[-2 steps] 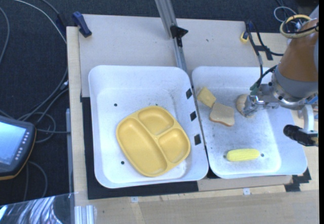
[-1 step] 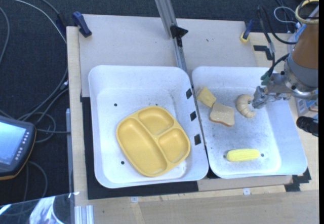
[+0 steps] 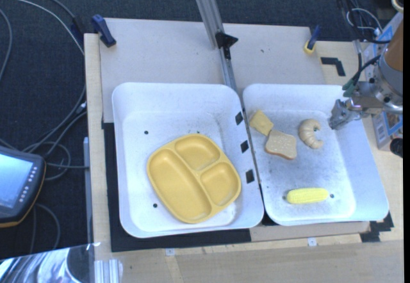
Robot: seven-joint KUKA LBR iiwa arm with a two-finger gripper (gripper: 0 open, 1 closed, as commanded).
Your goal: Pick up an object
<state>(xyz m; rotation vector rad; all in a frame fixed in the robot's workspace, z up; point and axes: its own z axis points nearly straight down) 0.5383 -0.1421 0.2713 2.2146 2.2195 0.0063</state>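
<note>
Gripper hovered over right bin's right rim; finger state could not be told. Croissant lay just left of it, near bread slice, cheese wedge; corn cob nearer front. Yellow divided plate sat in left bin.

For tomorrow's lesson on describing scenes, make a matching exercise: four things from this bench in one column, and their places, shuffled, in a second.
Things
1. plate
2. corn
3. croissant
4. cheese

Places
A. near the right bin's front edge
B. by the divider, at the right bin's back left
C. in the left bin
D. in the right bin, nearest the end effector

Pairs: 1-C, 2-A, 3-D, 4-B
</note>
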